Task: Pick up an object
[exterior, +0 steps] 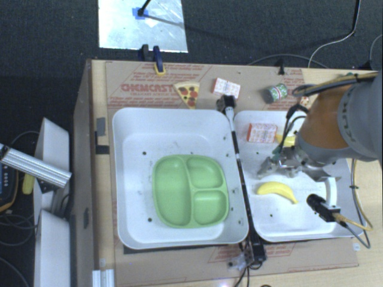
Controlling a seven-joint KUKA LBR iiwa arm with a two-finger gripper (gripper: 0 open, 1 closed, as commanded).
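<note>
A yellow banana [276, 189] lies in the right bin [287, 229], near its middle. My gripper [274, 166] hangs just above and behind the banana, reaching in from the right, with nothing visibly held. A red and white carton [262, 133] lies at the back of the same bin. Beside the arm, a small yellow thing [288, 140] is partly hidden. The left bin [137, 130] holds a green divided plate [190, 190].
On the cardboard behind the bins lie a toy pizza slice [187, 93], a small white and red packet [226, 87] and a little can [276, 92]. A black divider [236, 154] runs between the two bins. Cables trail at the right.
</note>
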